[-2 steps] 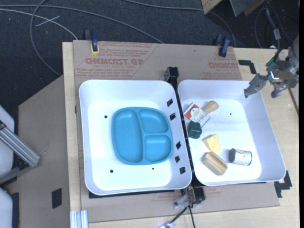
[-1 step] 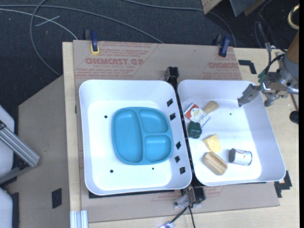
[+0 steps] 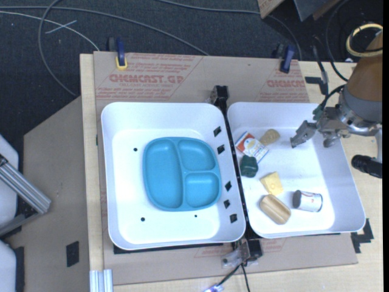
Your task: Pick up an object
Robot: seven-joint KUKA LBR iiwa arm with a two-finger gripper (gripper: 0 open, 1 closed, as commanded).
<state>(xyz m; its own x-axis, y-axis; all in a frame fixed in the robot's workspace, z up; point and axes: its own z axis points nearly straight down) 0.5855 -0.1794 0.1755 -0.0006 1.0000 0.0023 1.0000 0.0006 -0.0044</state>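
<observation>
I have the end effector [image 3: 313, 135] hanging over the upper right part of the right bin [image 3: 340, 181], its two fingers spread apart with nothing between them, so the pick is not yet made and I judge the step in hand to be choosing a target and lining up above it. The candidates all lie on the right bin's floor: a small tan piece [image 3: 270, 136] near the top, a red and white packet [image 3: 250, 146] just left of it, a dark green block [image 3: 248, 166] below that near the divider, a yellow wedge [image 3: 271, 182], a tan oblong bun-like piece [image 3: 275, 208] and a small can [image 3: 307, 201] lying on its side. The left bin [image 3: 121, 163] holds a blue divided tray [image 3: 182, 173], which I would leave alone. My choice would be the can, since it sits apart from its neighbours with bare floor around it. It lies with its long axis roughly left to right in the camera view, dark end toward the left and white body toward the right. To do this well, I would turn the wrist so the fingers close across the round body, not along that axis, centre over the middle, and descend straight down, minding the near bin wall and that a can on its side may roll.
</observation>
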